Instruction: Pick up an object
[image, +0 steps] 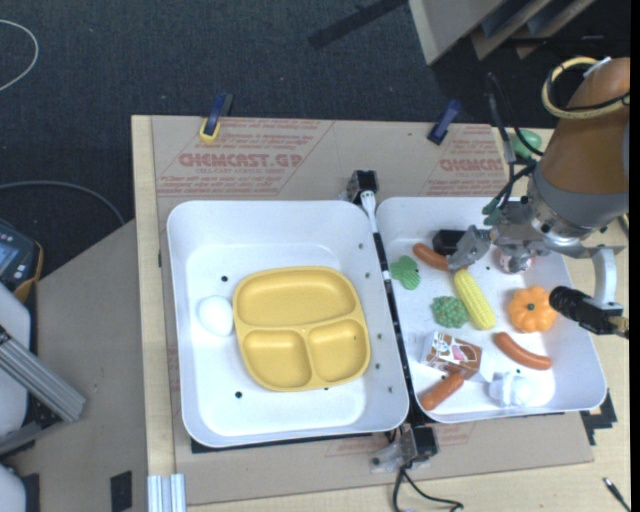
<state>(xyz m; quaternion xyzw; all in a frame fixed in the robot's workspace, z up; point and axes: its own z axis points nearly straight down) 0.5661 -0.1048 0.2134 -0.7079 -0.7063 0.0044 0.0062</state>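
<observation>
The right bin holds several toy foods: a yellow corn cob, a green broccoli piece, an orange pumpkin, a green leafy piece, a snack packet, three sausages and a white item. My gripper hangs over the far part of this bin, just above the corn cob's far end and beside the upper sausage. Nothing shows clearly held in it. A small black piece lies by the gripper's left side.
The left bin carries a yellow divided tray with a white egg to its left. The two bins meet along a dark divider. Clamps sit on the board's far edge.
</observation>
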